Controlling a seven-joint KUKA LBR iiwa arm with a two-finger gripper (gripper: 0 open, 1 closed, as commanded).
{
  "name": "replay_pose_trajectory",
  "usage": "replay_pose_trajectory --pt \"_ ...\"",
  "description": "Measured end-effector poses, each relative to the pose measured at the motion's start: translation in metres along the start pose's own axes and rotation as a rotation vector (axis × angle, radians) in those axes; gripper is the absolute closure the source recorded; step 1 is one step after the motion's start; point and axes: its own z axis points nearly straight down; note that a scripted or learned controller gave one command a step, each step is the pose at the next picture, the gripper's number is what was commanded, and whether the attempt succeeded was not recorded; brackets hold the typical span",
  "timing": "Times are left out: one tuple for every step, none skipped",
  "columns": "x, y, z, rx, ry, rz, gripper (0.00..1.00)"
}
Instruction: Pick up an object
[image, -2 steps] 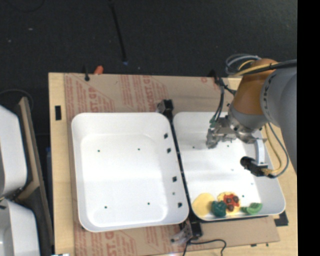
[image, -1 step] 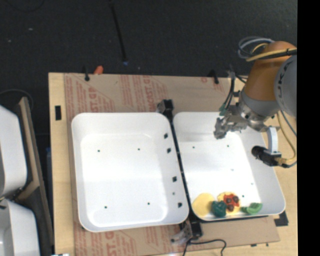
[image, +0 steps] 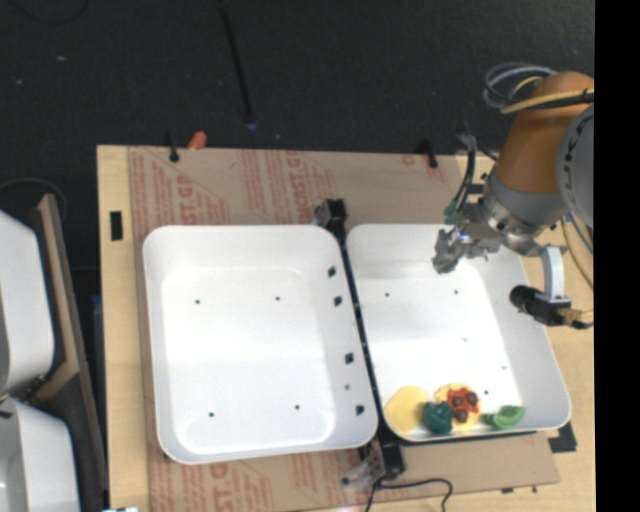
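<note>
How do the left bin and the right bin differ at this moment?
The left bin shows bare white floor, while the right bin has a cluster of small items at its near edge: a yellow piece, a teal piece, a red-and-yellow piece and a green piece. The gripper hangs over the right bin's far end, not the left bin. Both are shallow, white and rounded-cornered.
</note>
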Motion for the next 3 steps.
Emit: replay_pose_trajectory --pt "0.044 -0.025 0.003 0.002 0.001 -0.003 1.00" --pt "0.084 -0.056 -0.002 0.002 0.001 -0.002 1.00" --pt "0.130 -0.077 -0.023 0.000 0.001 -0.004 1.00"
